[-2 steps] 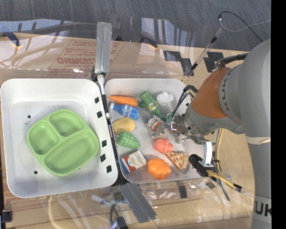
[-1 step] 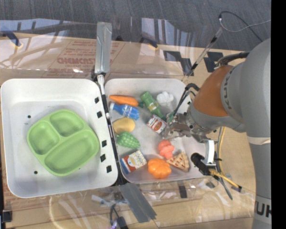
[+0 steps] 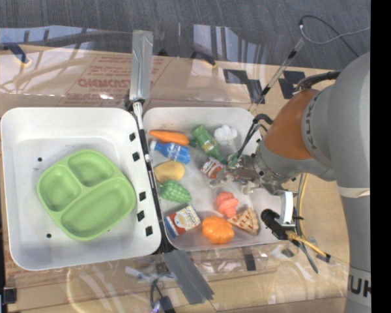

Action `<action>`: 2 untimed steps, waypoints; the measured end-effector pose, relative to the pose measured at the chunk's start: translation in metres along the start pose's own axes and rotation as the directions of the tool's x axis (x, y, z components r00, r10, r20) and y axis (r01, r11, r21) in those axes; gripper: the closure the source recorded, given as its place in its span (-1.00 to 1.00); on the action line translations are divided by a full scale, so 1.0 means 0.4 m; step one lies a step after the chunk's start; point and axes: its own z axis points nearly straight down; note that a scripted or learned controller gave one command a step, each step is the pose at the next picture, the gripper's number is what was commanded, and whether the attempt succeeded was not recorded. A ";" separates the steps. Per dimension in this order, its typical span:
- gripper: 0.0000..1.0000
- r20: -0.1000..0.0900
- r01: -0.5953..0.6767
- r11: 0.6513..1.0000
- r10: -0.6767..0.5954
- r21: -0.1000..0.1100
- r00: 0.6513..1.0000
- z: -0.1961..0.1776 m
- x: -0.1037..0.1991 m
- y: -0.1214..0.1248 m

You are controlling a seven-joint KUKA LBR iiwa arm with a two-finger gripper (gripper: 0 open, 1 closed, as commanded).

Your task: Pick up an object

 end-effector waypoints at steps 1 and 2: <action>-1.00 -0.002 -0.001 1.000 0.001 0.000 1.000 -0.091 0.137 0.064; -1.00 -0.002 0.140 0.990 -0.140 0.003 0.990 -0.118 0.194 0.057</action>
